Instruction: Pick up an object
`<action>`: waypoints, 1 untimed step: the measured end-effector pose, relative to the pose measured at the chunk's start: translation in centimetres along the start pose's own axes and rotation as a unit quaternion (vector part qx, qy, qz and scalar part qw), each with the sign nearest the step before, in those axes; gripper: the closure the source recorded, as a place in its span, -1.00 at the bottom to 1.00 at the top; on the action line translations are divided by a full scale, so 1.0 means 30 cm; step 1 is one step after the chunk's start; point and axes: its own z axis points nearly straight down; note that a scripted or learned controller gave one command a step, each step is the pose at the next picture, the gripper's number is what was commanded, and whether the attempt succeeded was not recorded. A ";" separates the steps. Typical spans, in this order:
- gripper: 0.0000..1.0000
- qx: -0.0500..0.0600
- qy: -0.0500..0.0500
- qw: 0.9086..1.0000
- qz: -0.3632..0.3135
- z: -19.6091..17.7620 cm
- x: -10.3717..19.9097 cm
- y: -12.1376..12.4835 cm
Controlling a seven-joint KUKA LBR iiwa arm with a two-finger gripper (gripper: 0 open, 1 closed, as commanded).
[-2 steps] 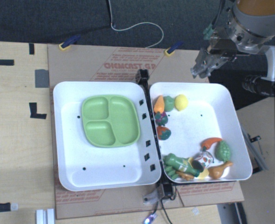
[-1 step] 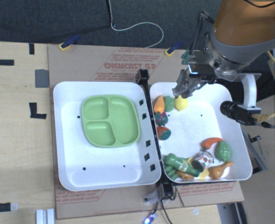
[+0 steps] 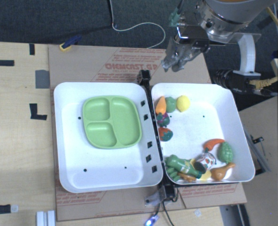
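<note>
You're at the approach step — the end effector [image 3: 176,60] hangs above the bins; I cannot tell its state. Next, descend toward the yellow ball [image 3: 183,103] just below it.

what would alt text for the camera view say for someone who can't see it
A grey robot arm's pincer hangs above the far edge of two white bins. The right bin holds small toy foods, including a yellow lemon and a carrot; the left bin holds a green divided plate.
</note>
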 end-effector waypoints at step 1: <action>1.00 0.012 -0.003 1.000 0.004 0.317 0.012 -0.169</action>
